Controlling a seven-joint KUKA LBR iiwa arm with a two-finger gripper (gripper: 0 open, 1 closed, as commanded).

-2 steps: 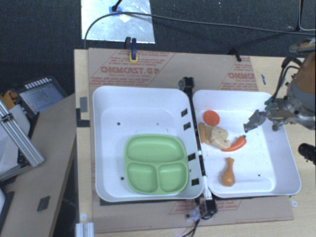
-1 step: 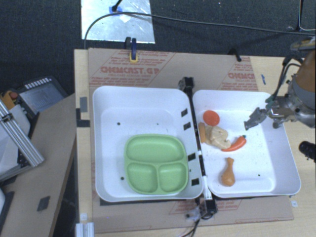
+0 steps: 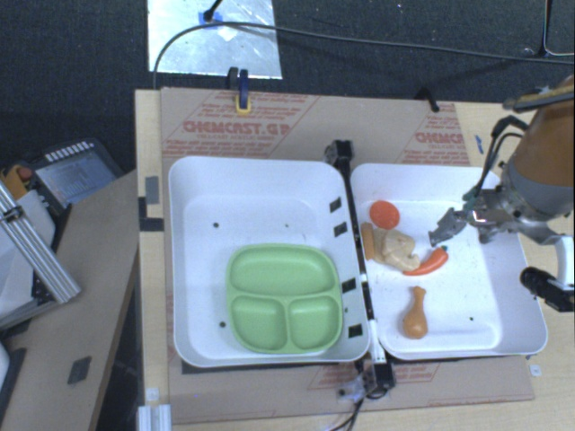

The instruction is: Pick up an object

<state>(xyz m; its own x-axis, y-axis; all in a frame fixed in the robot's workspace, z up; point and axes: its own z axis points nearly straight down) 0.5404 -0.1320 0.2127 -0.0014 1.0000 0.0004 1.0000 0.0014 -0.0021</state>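
The end effector (image 3: 446,229) (grip state unclear) hovers just beside the red pepper (image 3: 426,263), near bare right-bin floor (image 3: 476,285).

Robotics lab: white bins (image 3: 269,173), cabled bench (image 3: 296,124)

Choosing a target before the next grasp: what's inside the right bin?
The right bin holds a red-orange ball, a tan lump, a thin brown stick, a red chili pepper and a drumstick. The lump may hide part of the pepper.
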